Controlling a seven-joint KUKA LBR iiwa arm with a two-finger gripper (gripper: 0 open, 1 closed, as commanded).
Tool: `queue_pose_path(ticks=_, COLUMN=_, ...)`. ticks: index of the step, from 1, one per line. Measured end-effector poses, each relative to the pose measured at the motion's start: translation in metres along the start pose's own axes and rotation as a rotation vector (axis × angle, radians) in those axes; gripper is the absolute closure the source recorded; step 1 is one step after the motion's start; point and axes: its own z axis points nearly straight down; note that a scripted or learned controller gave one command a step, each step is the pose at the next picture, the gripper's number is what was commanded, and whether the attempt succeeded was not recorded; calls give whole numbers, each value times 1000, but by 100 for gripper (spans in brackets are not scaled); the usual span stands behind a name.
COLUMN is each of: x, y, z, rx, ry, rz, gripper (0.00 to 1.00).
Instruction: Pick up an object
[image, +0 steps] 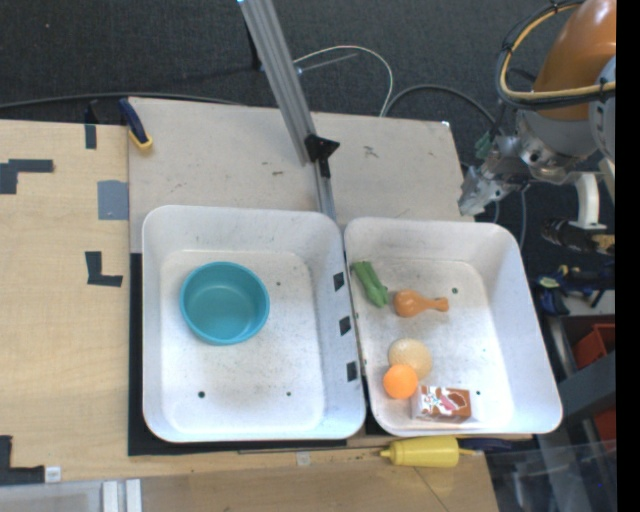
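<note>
Approach step: arm parked beyond right bin (515, 300) far corner, nothing held. Jaws (478, 195) state: cannot tell. Next: descend over orange ball (400, 382).

Two bins side by side on the bench. Left bin (160, 400): bowl (225, 302) toward its left wall. Right bin (520, 330): pepper (370, 283) near the left wall; gourd (418, 303) just right of it; toward the front edge, a bun (410, 354) touching the ball (400, 382) before it; packet (443, 403) right of the ball. Bottle (425, 452) lies on the bench before the right bin's front rim.
</note>
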Motion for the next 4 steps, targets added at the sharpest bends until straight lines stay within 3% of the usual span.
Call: queue_pose_path(ticks=4, x=210, y=4, z=35, rx=7, ry=2, rz=-4, gripper=100)
